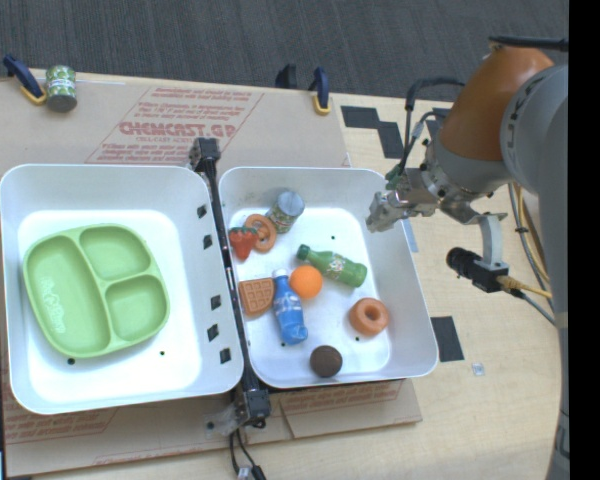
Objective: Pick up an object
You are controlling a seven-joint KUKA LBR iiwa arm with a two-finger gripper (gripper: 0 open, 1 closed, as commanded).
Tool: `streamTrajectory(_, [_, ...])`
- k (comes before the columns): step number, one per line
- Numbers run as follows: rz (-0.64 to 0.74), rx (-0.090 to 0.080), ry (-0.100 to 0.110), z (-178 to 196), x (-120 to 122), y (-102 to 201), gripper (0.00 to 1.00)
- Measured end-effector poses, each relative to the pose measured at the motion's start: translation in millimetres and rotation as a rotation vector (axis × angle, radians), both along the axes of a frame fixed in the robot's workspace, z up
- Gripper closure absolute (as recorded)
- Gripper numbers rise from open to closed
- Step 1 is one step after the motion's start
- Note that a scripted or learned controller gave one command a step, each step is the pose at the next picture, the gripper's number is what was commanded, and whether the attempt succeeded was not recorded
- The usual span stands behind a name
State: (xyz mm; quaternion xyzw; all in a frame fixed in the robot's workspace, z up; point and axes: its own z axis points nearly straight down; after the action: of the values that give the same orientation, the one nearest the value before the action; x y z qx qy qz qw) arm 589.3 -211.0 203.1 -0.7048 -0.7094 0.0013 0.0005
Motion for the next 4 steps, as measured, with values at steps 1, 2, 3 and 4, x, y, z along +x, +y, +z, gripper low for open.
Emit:
streamTrajectory(1, [-0.001,0.000,-0.001,22.5,-97.0,-0.5,1.00])
streamTrajectory(2, [-0.001,0.001,-0.003,67.4,-13.6,0.3,1.00])
streamTrajectory(3, [0.000,0.001,0.000,3.5,58.0,22.3,1.00])
streamTrajectory(4, [-0.001,0.001,0.000,23.0,-24.1,45.4,1.00])
